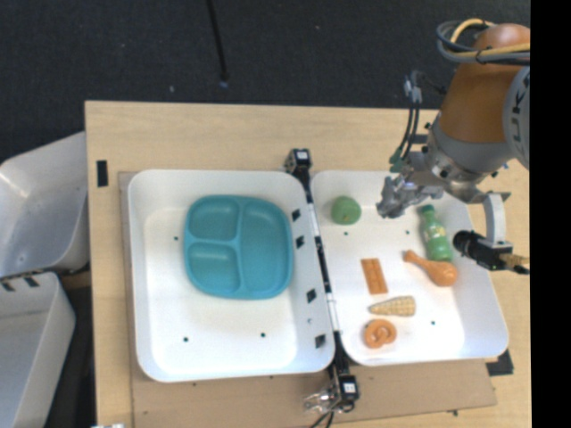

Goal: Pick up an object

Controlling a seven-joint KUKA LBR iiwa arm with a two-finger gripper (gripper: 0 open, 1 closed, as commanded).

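My gripper (391, 205) hangs over the back of the right bin (473, 333), pointing down between a green ball (346, 209) on its left and a green bottle (435, 234) on its right. Nothing shows between its tips. Nearer the front lie an orange drumstick (432, 268), an orange rectangular bar (375, 275), a pale corn cob (393, 307) and an orange curled piece (380, 333).
The left bin (161, 346) holds a teal divided plate (238, 246). A black clip (297, 160) sits on the ridge between the bins at the back, and another fitting (341, 387) at the front. The wooden bench (223, 132) rims both bins.
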